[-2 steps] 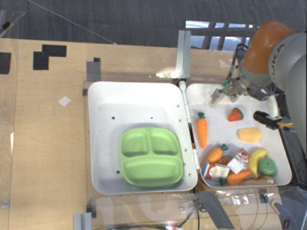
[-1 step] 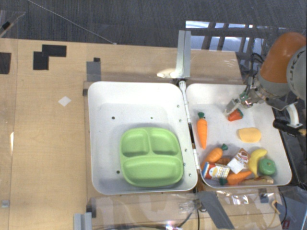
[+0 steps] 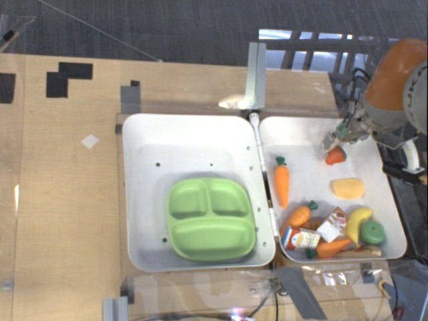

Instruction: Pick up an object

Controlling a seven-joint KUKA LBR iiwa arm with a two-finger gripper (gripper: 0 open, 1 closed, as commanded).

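Pile [image 3: 328, 233] of toy food fills right bin's [image 3: 301, 136] near edge, at 6 o'clock. Your target: red piece [image 3: 336, 156], likely strawberry, alone at 1 o'clock in that bin. Gripper [image 3: 344, 134] sits just above, touching or nearly; whether it's wide or closed, you can't tell. Piece looks light, hard plastic, slippery; pinch across widest middle. Green plate [image 3: 211, 219] in left bin.

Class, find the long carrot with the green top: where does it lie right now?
The long carrot lies in the right bin, near its left wall, lengthwise with the green top pointing away from the camera, above the toy-food pile.
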